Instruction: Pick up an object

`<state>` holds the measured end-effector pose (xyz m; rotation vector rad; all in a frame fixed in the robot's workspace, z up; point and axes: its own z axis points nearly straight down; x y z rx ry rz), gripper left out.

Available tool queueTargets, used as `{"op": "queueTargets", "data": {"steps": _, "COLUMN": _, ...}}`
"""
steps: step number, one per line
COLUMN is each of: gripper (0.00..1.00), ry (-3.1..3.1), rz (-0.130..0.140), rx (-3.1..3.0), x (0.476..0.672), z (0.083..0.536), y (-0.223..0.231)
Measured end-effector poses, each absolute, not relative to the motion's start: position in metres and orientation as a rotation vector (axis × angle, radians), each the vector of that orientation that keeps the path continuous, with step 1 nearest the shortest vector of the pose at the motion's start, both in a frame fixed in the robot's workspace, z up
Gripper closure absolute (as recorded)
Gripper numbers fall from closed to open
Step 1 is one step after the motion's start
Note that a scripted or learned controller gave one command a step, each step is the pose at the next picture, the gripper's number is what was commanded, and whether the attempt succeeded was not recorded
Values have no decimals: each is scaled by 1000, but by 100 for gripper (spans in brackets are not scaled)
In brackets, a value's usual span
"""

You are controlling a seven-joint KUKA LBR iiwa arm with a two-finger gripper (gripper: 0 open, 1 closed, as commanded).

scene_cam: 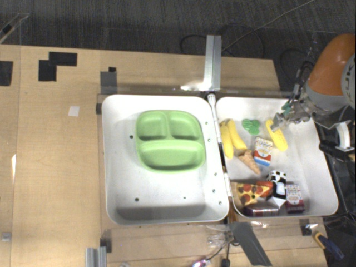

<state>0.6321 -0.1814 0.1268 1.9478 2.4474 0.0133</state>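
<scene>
Task progress: nothing is seen lifted; the pick is judged still to be made, with the approach under way at most.
Gripper: the gripper (286,115) is seen low over the right bin (328,171), near its far edge, just above the upper end of a small yellow banana (278,136); whether it is released or clenched cannot be told, and no object is seen in its grasp.
Likely target: the small yellow banana is judged nearest to the tool, lying aslant in the far half of the right bin.
Bins: two are counted, side by side.
Left bin (119,199): one green divided plate (169,139) is carried near its centre.
Right bin, far half: two larger bananas (232,138) lie at the left wall; one green piece (251,127), one small carton (262,151) and one cone (248,161) are counted.
Right bin, near edge: one pizza slice (253,192) and a cluster of small packages (286,194), too crowded for counting.
</scene>
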Motion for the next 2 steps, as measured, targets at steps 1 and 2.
{"op": "queueTargets", "data": {"steps": 1, "gripper": 100, "ry": 2424, "rz": 9, "rx": 1984, "x": 665, "z": 96, "y": -148}}
{"op": "queueTargets", "data": {"steps": 2, "gripper": 100, "ry": 2262, "rz": 11, "rx": 2167, "x": 672, "z": 90, "y": -124}}
